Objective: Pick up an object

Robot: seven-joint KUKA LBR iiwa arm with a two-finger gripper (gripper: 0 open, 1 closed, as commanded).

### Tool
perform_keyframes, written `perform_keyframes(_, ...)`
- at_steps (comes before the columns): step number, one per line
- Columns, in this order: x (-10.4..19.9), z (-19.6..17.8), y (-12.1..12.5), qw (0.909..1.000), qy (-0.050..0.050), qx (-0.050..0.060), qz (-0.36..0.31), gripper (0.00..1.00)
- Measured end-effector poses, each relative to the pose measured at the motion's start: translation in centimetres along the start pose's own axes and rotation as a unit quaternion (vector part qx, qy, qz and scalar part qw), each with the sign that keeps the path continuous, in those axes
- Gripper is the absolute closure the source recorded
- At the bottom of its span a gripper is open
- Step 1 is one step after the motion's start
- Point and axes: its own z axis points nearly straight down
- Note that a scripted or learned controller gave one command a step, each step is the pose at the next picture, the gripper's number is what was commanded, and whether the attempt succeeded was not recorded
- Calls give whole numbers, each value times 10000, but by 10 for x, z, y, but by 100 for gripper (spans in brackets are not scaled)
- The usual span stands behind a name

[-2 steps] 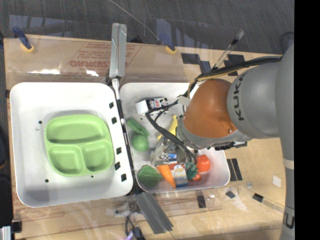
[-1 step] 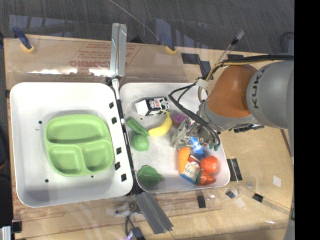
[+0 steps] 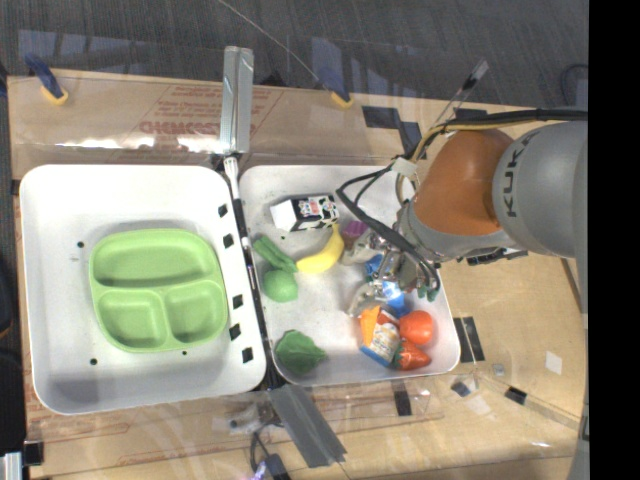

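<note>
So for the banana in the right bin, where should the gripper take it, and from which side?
Probably across the middle of the banana, from straight above. It lies flat and curved, its narrow width suiting the fingers. The milk carton and green items crowd its ends, so the midsection looks freest.

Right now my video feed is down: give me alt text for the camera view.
The grey arm reaches from the right, its claw low over the clutter in the right white bin: tomato, banana, small carton, green toy pieces. The left bin holds a green divided tray.
</note>
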Motion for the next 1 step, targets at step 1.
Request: perform_keyframes(1, 71, 0, -21, 9999, -10, -2, -110, 0)
